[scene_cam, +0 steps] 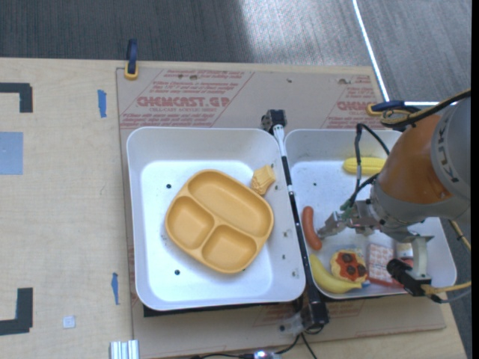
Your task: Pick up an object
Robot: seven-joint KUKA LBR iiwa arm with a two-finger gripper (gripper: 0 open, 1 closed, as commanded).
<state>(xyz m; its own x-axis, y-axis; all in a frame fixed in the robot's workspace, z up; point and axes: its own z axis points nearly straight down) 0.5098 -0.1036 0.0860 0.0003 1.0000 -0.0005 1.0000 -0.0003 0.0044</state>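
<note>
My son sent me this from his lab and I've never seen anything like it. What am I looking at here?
One camera looks down at a slant on a bench with two white bins. The grey and orange shape on the right is a robot arm; its gripper hangs over the right bin, beside a toy sausage. That bin also holds a banana, a pizza slice and a yellow piece. The left bin holds a yellow divided plate and a small tan piece. I see nothing held.

Pale wood bench (60, 223) bears printed cardboard sheet (224, 96); two white bins (142, 200) side by side atop.
</note>
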